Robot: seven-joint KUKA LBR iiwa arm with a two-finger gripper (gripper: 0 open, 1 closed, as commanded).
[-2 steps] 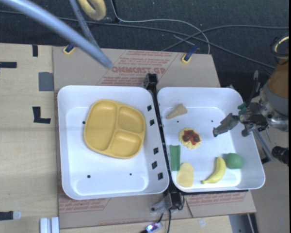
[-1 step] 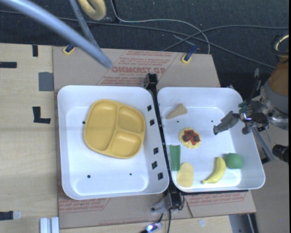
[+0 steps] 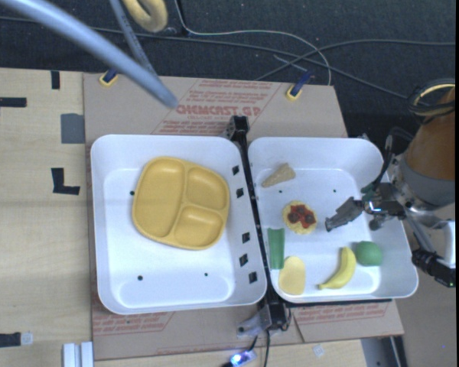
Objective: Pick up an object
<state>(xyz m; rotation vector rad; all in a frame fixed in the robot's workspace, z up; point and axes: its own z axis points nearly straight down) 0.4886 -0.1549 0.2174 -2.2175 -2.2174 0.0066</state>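
We observe a grey metal arm (image 3: 427, 176) carrying a rounded orange band above its wrist. Below the band sits a pale grey collar. The dark grey two-finger gripper (image 3: 339, 220) is slim and angular. A dark cable loops beside the arm's upper part.

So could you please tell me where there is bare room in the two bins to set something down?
Left bin: the strip below the plate. Right bin: the top right corner beyond the wedge. Its lower half is crowded.
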